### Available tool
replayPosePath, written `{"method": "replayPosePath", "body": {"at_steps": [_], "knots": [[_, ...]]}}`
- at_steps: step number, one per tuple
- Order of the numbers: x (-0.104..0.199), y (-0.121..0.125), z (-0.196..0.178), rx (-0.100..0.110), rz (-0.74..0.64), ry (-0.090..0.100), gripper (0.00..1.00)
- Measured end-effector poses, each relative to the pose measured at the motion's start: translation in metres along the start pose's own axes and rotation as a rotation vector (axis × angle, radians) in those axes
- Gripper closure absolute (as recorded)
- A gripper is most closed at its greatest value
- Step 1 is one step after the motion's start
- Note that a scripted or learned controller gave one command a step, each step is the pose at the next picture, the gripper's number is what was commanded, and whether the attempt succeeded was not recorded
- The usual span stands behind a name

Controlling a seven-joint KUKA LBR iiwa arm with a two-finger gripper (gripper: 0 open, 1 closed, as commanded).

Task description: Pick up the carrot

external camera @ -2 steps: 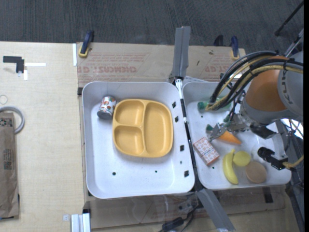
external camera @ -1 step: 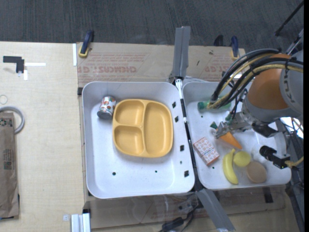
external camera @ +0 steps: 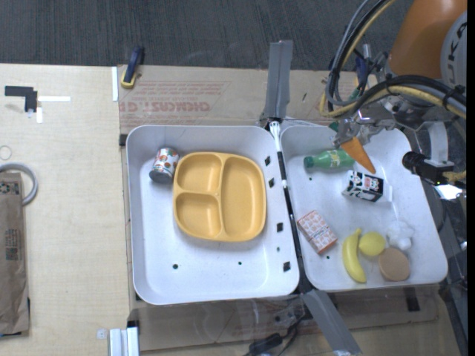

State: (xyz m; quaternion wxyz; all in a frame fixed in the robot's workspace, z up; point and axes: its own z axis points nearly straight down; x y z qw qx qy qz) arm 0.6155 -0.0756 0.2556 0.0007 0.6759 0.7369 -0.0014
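Carrot [external camera: 359,154] sits in the upper part of the right bin [external camera: 423,273], tilted, its thick end up toward the gripper [external camera: 349,130] and its tip pointing down-right. The gripper hangs just above that thick end, touching or nearly so; whether it is wide, narrow or clamped on the carrot cannot be told from this angle. A green bottle [external camera: 329,159] lies on its side just left of the carrot, touching it. Below the carrot lies a small black-and-white carton [external camera: 364,186]. Lower in the same bin are a red-patterned box [external camera: 317,231], a banana [external camera: 352,258], a lemon [external camera: 372,244] and a brown round item [external camera: 395,265]. The left bin [external camera: 145,258] holds a yellow divided plate [external camera: 220,196] and a small can [external camera: 164,163].
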Motion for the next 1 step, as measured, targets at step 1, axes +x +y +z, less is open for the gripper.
{"method": "replayPosePath", "body": {"at_steps": [1], "knots": [[0.0404, -0.0598, 0.0213, 0.002, -0.146, 0.002, 1.00]]}}
